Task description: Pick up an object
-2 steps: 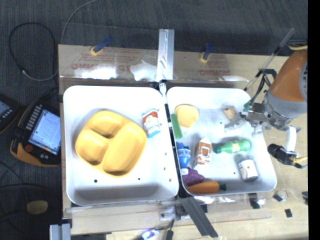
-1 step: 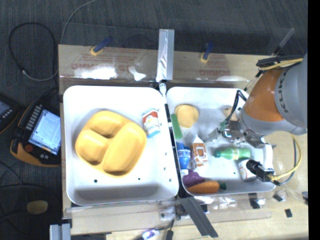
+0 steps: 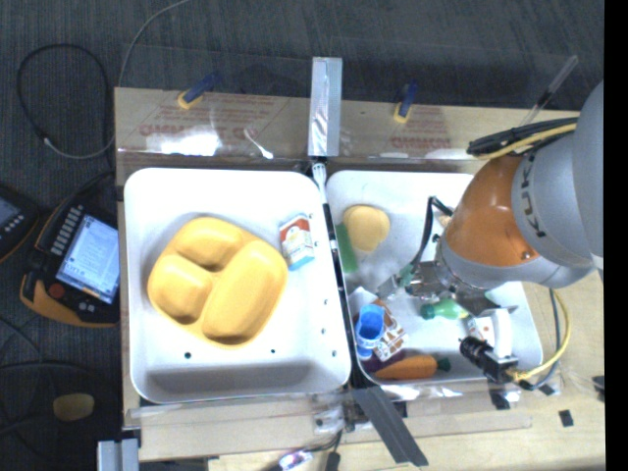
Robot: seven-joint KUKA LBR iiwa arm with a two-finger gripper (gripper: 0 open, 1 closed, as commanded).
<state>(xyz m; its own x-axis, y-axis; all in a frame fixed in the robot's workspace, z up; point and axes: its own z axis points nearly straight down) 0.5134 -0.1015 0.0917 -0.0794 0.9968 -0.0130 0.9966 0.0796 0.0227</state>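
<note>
Right now I am watching the grey arm with its orange band [image 3: 496, 219] reaching down into the right-hand shallow white bin [image 3: 392, 186], and its wrist is covering most of the middle of that bin. The hand [image 3: 432, 287] is sitting low there, just beside a small green plastic piece [image 3: 444, 310], but the wrist is hiding the working end, so I cannot tell whether the hand is released or clenched, and I am not seeing any object lifted clear of the bin.

Taking the right bin as my landmark: a pale yellow rounded object [image 3: 367, 227] is lying near its far left corner, a blue bottle-like object [image 3: 370, 326] is standing against its left wall towards the near side, a small brown-and-white packet [image 3: 392, 338] is touching that bottle, and an orange carrot-shaped toy [image 3: 404, 367] is lying along its near wall. Any of these could serve as the thing to pick; the green piece is the closest to the hand.

Left of the right bin, the other white bin [image 3: 147, 361] is holding a large yellow lobed soft object [image 3: 216, 278] and a small red-and-white carton [image 3: 296, 240] close to the shared wall.

As I am judging it, the task is still in its approach or grasp stage: the arm is down among the objects, nothing is visibly raised, and the closing, the lift and a check of the grip are all left to do.
</note>
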